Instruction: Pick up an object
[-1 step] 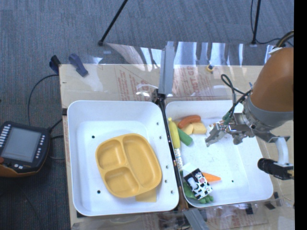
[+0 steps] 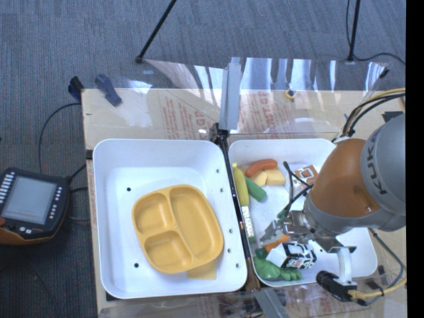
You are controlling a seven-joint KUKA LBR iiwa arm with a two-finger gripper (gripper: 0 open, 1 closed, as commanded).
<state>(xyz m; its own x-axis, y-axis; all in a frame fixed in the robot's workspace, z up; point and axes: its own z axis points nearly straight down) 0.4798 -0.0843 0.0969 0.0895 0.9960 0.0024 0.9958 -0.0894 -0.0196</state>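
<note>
- Where the right bin [image 2: 344,260] holds its load, small toy foods make up the pickable objects, gathered along its left wall and toward its far and near left corners.
- Yellow corn-like piece [image 2: 240,184]: lying lengthwise against the right bin's left wall.
- Green vegetable piece [image 2: 256,190]: just beside the yellow one, on its right.
- Red-orange sausage-like piece [image 2: 261,166]: near the bin's far left corner, with pale yellow pieces [image 2: 270,177] touching it on the near side.
- Small carton with orange print [image 2: 306,173]: toward the far middle of the bin, partly behind the arm.
- Green leafy item [image 2: 273,269]: in the near left corner; a small black-and-white item [image 2: 298,258] rests just beside it.
- Small orange piece [image 2: 261,251]: near the left wall, beside the green leafy item.
- Gripper [image 2: 281,227]: low over the left half of the right bin, above the clutter; whether its jaws are apart or closed cannot be told, and nothing is seen between them.
- Arm [image 2: 351,184]: grey with orange band, reaching in over the bin's right edge.
- Left bin [image 2: 109,204]: carries a yellow divided plate [image 2: 176,226] at its centre, its near edge overlapping a flat yellow sheet [image 2: 202,271].
- Handheld control pendant [image 2: 30,204]: on the floor, well apart from the bench's left edge.
</note>
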